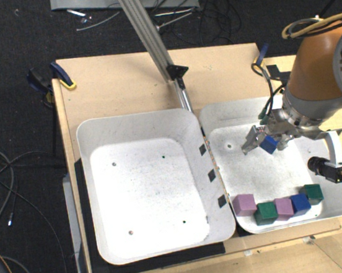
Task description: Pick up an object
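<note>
Blue block (269,145) sits clamped between the gripper (264,141) fingers above the right bin (232,125), so pick looks done, five blocks left along its front edge.

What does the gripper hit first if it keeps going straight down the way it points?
Probably the bare floor of the right bin. The gripper has a blue block between its fingers, so the block would touch first. Height above the floor is unclear.
</note>
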`<state>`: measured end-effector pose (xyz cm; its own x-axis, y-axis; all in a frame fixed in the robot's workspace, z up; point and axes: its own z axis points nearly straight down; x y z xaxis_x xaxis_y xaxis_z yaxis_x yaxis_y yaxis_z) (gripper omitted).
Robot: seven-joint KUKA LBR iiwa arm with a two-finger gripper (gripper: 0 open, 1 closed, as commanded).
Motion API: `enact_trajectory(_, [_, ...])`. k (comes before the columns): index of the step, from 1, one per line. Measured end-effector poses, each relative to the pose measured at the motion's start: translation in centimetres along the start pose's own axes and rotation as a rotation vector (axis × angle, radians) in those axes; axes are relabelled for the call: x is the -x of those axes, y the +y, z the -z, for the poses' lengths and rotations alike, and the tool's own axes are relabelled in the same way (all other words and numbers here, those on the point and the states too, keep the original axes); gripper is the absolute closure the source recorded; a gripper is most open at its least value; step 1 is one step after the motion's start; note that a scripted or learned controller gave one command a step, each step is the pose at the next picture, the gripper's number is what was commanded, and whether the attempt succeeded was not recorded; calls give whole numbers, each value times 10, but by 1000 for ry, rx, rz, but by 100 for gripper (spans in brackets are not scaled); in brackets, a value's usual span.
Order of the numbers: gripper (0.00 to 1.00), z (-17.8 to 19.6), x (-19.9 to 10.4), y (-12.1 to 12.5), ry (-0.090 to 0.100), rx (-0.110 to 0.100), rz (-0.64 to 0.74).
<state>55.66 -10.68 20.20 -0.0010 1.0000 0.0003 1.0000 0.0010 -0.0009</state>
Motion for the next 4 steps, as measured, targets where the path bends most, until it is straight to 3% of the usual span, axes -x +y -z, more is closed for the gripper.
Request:
enact_trajectory(1, [0,-38,66,-16,-1,-3,-7])
enact_trajectory(2, [0,32,109,8,-6,10,-4])
enact_trajectory(3, [0,19,117,29,-3,3,1])
enact_trajectory(4, [0,-87,87,119,1,0,4])
